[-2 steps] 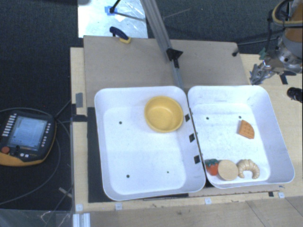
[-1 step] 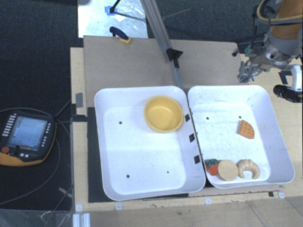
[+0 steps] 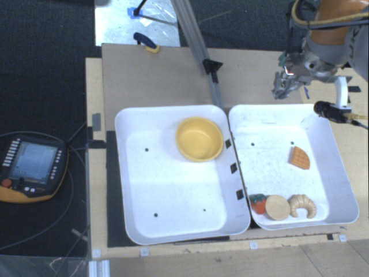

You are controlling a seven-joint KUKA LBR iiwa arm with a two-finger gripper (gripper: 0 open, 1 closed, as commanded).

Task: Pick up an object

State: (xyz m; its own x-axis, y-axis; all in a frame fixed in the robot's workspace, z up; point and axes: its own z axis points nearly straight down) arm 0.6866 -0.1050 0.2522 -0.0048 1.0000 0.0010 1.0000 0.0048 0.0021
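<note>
Hovering past the right bin [image 3: 340, 154] at its 12 o'clock rim, gripper [image 3: 283, 90] is blurry; finger state unreadable. Arm cut off at 2 o'clock. Red item [image 3: 258, 202] sits half hidden behind a tan disc [image 3: 277, 207].

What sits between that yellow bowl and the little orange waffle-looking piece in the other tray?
In the camera view, only bare white bin floor and the two bins' adjoining rims lie between the round yellow bowl and the orange waffle-shaped piece.
</note>
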